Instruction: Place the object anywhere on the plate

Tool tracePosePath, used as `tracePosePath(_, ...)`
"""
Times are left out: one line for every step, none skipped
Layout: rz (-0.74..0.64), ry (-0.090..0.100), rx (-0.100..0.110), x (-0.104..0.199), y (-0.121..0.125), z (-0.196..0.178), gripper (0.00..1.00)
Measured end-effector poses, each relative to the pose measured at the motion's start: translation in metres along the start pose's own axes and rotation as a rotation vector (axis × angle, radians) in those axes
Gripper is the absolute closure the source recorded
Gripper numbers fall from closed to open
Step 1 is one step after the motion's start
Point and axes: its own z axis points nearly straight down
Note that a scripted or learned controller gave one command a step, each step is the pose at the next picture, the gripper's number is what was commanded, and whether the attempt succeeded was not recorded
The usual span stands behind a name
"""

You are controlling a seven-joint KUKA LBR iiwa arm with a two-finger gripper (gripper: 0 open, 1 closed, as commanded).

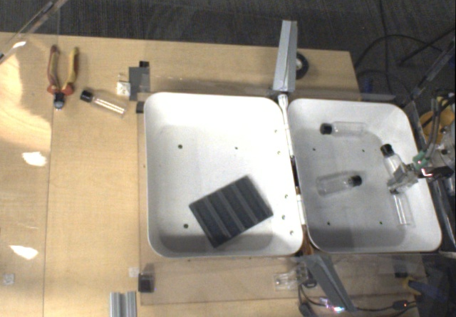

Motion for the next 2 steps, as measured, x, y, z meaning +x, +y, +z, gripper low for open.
tracePosePath(-0.147,0.0,-0.002,0.051,0.05,-0.011,1.0)
tracePosePath(-0.376,0.0,-0.003,0.088,0.107,-0.051,1.0)
